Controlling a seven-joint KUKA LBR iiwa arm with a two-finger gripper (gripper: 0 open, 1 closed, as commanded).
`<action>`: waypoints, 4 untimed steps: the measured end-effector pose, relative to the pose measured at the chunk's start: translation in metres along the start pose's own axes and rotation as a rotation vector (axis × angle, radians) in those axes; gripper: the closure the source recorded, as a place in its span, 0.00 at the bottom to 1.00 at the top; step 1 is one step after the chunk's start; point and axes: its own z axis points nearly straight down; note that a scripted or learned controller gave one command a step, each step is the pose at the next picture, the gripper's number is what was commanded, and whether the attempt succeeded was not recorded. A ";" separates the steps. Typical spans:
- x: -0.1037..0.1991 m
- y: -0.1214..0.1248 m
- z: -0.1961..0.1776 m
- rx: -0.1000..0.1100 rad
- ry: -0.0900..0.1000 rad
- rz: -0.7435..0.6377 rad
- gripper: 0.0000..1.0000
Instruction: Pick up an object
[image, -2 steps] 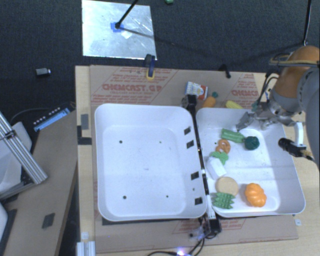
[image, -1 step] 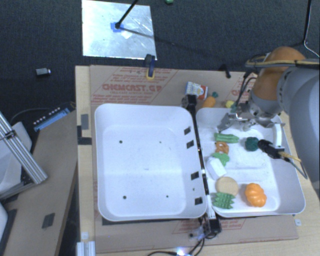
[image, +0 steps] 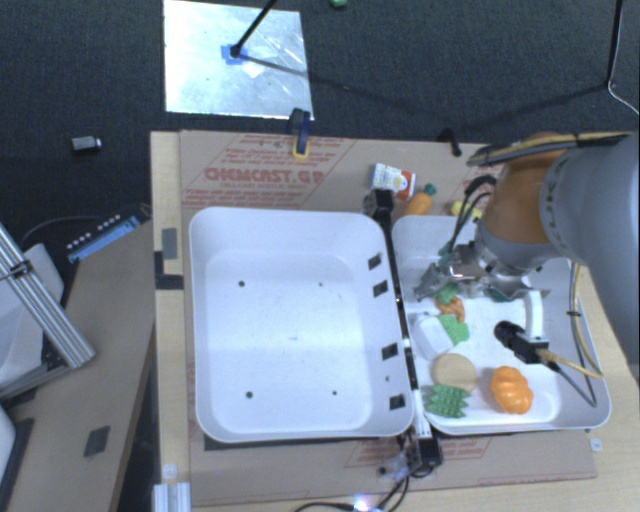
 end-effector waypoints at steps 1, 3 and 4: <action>-0.003 0.003 -0.012 -0.008 -0.003 0.003 1.00; 0.100 0.042 -0.217 -0.015 -0.002 -0.005 1.00; 0.100 0.020 -0.321 -0.018 -0.002 0.001 1.00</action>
